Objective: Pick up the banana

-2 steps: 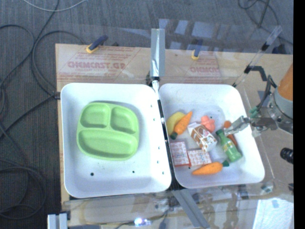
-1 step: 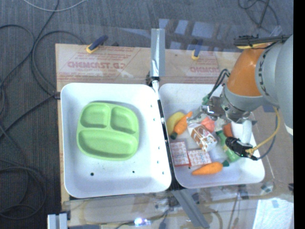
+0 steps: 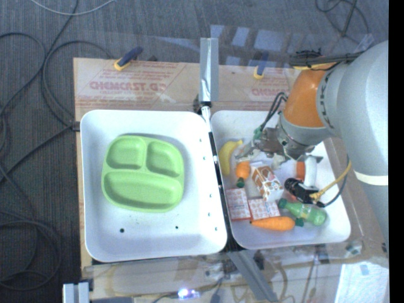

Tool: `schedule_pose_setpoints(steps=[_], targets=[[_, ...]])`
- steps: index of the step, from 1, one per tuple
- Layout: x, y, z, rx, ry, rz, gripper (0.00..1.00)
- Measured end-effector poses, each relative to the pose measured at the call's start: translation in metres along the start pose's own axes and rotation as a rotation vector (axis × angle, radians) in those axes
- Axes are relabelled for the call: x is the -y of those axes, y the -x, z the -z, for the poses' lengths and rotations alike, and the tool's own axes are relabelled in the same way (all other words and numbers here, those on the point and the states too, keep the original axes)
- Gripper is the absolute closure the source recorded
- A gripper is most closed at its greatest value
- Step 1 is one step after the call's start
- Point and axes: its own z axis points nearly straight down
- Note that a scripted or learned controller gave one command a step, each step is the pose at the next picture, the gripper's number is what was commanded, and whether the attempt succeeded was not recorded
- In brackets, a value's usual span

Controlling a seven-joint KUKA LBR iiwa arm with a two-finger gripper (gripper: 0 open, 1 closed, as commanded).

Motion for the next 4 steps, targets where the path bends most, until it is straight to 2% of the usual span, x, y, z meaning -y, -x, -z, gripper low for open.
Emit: schedule_pose_setpoints(steps=[1,2,3,4], targets=[[-0.056,-0.008,-0.017,0.008,0.009,0.174,0.00],[-0.074,-0.006,-0.017,0.014,0.004,0.399,0.00],[-0.075,-0.002,-0.018,0.005,0.006,0.453,0.00],[-0.074,-0.005,-0.018,0.012,0.006,0.477,0.00]])
